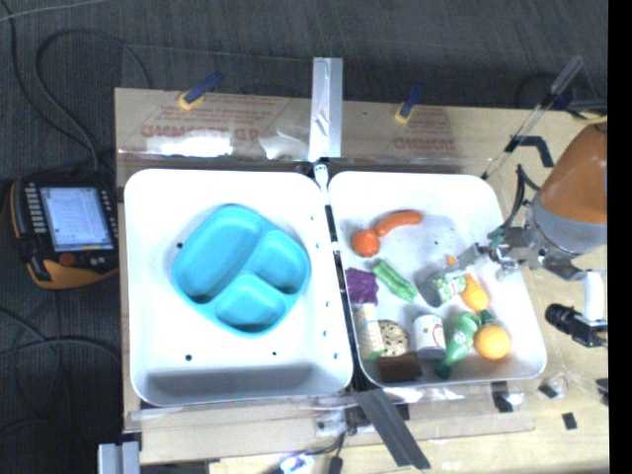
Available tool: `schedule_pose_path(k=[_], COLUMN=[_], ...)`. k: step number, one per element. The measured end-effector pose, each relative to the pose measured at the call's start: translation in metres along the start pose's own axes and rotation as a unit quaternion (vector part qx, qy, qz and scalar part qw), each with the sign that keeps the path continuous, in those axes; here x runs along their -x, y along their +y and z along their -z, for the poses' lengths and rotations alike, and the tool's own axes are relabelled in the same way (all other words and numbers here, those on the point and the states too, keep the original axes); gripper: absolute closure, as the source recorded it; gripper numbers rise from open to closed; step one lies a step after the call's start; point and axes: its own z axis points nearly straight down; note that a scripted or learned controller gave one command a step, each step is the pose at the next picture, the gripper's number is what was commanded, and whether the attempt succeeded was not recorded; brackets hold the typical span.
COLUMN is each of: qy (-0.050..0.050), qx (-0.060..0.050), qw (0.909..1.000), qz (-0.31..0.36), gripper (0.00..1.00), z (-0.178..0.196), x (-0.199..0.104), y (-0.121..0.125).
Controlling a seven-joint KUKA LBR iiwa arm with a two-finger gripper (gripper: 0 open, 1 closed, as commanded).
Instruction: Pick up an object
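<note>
Pincer just right of can

- The arm has a rounded, dome-like shell of orange, smooth and unmarked, just behind the claw.
- Below the orange shell runs a grey collar, curved like a ring, with a darker shadowed lower edge.
- The claw is a small cluster of silver-grey metal and black parts, fronting the grey collar.
- A tiny green and red speck sits among the claw's metal pieces, possibly a light or a connector; the view is too coarse to tell.
- Thin dark lines, seemingly cables, rise from behind the claw toward the orange shell.
</note>
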Motion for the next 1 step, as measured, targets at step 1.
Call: schedule_pose_path(k=[1], qy=[0.005], qx=[-0.003], qw=[0.9998], qz=[-0.017], gripper=[0.00], z=[-0.0385], x=[-0.0078], y=[0.0063])
